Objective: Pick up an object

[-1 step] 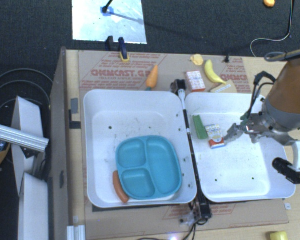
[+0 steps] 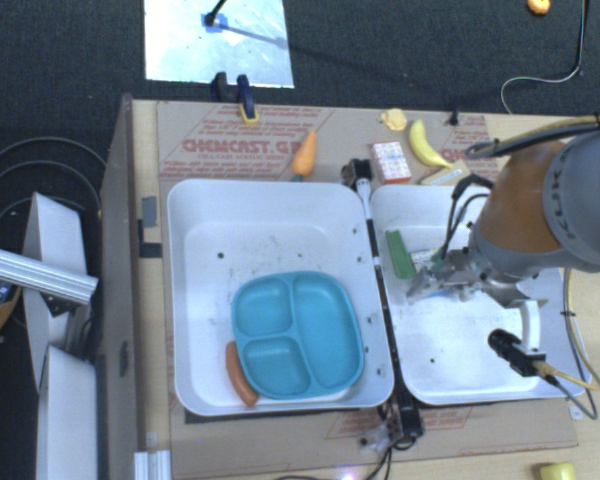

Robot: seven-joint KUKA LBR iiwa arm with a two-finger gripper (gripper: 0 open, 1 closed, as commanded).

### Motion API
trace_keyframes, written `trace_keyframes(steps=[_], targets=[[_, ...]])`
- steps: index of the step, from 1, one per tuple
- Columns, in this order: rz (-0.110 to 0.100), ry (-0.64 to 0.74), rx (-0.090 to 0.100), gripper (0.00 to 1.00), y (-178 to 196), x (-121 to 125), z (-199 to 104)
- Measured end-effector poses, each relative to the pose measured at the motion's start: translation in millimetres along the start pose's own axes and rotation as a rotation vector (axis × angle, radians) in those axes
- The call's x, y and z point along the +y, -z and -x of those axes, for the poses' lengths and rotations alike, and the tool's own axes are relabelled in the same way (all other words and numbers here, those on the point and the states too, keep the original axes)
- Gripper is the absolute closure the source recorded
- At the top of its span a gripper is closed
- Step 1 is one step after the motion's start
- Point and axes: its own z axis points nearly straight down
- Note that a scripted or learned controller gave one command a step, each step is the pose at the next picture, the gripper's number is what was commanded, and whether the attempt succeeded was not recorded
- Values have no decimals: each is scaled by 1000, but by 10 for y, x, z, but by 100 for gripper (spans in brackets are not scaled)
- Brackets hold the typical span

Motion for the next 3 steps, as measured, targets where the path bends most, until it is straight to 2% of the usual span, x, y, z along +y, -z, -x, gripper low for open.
trace_keyframes(steps=[1, 2, 3], targets=[[12, -6, -4, 0, -72, 406, 512], [17, 2, -3, 0, -49, 1153, 414], [4, -4, 0, 0, -76, 606, 126]])
